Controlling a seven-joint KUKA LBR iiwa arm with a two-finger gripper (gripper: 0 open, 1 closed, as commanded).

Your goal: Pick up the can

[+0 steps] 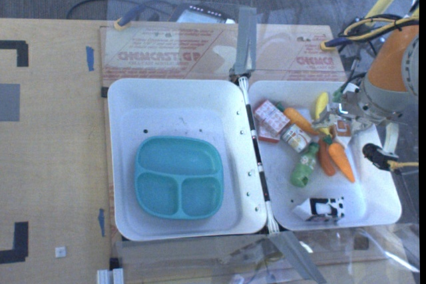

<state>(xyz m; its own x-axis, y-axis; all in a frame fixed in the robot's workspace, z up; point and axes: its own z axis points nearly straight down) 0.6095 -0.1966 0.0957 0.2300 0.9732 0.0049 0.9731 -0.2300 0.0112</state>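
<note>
Left bin (126, 110): holding a teal divided plate (178, 177). Right bin (373, 209): the can (294, 138), small, silvery lid end, pale label, is lying on its side near the bin's middle, long axis running upper-left to lower-right, touching a carrot (298, 121) above and a green bottle (305, 165) below. Gripper (341, 110): hovering right of the can, finger state cannot be told

Teal plate (178, 177), 2 orange carrots (341, 161), green bottle (304, 168).

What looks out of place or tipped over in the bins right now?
Nothing spilled or broken. In the right bin the can and green bottle lie on their sides, jumbled with the carrots. The teal tray sits flat in the left bin.
</note>
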